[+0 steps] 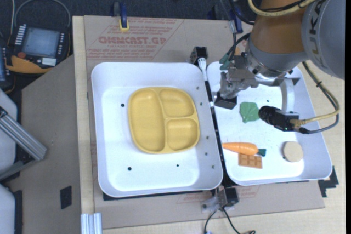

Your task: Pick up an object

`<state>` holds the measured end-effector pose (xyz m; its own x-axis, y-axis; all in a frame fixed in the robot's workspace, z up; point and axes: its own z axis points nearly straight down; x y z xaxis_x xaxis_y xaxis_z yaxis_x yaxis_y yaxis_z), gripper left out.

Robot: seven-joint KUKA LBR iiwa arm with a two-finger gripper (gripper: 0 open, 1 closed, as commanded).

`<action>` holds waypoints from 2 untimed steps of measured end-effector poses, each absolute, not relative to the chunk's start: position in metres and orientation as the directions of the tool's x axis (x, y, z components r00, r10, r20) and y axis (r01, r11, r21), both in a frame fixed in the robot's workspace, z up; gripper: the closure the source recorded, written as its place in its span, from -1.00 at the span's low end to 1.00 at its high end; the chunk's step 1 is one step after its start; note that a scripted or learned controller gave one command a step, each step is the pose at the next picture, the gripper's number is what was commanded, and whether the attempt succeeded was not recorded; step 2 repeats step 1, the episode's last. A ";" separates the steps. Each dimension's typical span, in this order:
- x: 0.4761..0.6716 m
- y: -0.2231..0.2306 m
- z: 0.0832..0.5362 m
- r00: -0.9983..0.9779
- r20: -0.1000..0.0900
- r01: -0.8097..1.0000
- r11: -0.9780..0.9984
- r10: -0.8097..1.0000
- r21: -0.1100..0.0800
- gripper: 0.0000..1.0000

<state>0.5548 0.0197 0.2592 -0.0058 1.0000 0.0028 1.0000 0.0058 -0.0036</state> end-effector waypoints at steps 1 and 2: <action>0.536 0.068 0.237 -0.005 0.002 1.000 0.005 1.000 -0.006 1.00; 0.536 0.068 0.237 -0.005 0.002 1.000 0.005 1.000 -0.006 1.00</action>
